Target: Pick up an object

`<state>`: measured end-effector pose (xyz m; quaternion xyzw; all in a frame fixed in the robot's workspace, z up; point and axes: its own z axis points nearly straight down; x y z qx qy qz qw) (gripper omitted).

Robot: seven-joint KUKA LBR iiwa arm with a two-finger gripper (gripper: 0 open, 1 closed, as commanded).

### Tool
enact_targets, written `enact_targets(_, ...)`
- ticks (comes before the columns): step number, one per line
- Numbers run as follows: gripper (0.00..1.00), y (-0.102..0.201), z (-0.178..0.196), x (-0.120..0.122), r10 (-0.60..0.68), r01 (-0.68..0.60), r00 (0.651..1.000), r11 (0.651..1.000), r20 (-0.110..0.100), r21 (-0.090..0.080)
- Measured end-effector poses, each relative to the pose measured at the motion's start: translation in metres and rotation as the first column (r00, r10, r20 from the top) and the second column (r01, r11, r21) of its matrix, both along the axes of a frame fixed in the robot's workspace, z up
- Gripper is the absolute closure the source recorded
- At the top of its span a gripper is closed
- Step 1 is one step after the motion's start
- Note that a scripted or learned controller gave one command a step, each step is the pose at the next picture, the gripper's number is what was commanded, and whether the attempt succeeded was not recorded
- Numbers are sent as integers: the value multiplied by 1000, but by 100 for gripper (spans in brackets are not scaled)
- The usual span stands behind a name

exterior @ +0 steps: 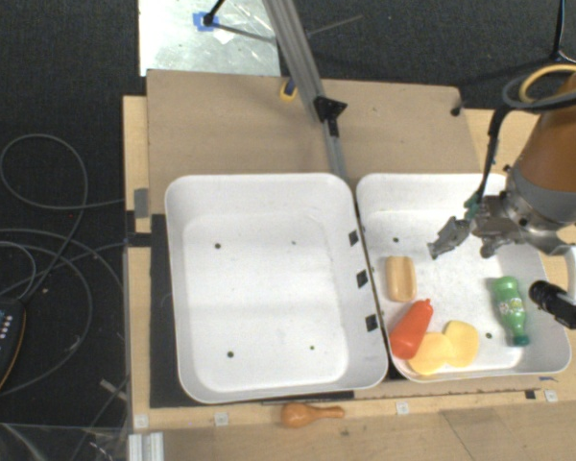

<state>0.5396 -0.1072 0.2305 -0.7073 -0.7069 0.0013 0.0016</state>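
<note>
The gripper [468, 239] hovers above the right bin [384, 200], jaws apart and empty. The tan block [399, 279] sits nearby. A descent off-centre could nudge it aside.

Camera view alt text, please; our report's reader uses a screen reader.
The gripper hangs over the right bin, above a tan bread-like block, a red bottle, a yellow piece and a green bottle. An orange item lies on the bench in front of the left bin.

You look down at a slant from above the bench [298, 123]; both bins [269, 195] sit mid-frame.
</note>
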Motion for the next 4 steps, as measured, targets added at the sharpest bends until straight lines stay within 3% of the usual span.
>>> enact_targets(2,0,3,-125,-5,0,0,1000,1000,-1,1)
enact_targets(3,100,2,-110,-3,-1,1,1000,1000,7,0)
enact_targets(4,100,3,-67,1,5,-5,1000,1000,10,-2)
